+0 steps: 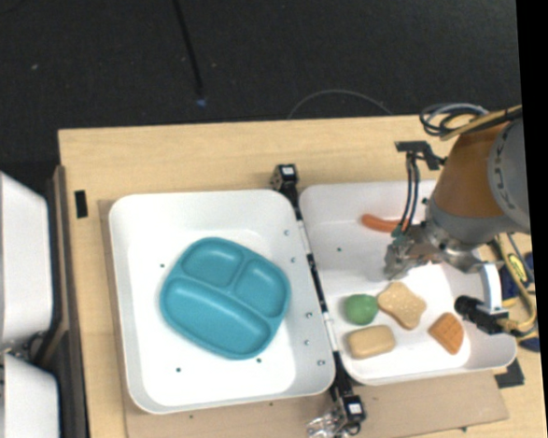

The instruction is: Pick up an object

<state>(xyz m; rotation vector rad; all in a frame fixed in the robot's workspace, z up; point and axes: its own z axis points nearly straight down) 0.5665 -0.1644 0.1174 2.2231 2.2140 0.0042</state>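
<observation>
A tan sponge-like block (402, 305) lies just below the gripper (396, 259) in the right bin (339, 218); whether the gripper is open or closed cannot be told. A green ball (360, 308) and beige bar (371, 341) sit lower left, an orange piece (448, 332) lower right, and a carrot-like stick (379, 222) above. The left bin (133, 270), farther left on the surface (204, 153), holds a teal divided plate (224, 297).

Teal divided plate (225, 297) in left white bin (130, 298); black cable (185, 42) on dark floor.

Teal divided plate (225, 297) in the white left bin (133, 270). In the white right bin (335, 220): green round piece (360, 308), tan bread slice (401, 305), beige roll (371, 341), orange wedge (447, 332), orange-red strip (380, 223) farther back.
</observation>
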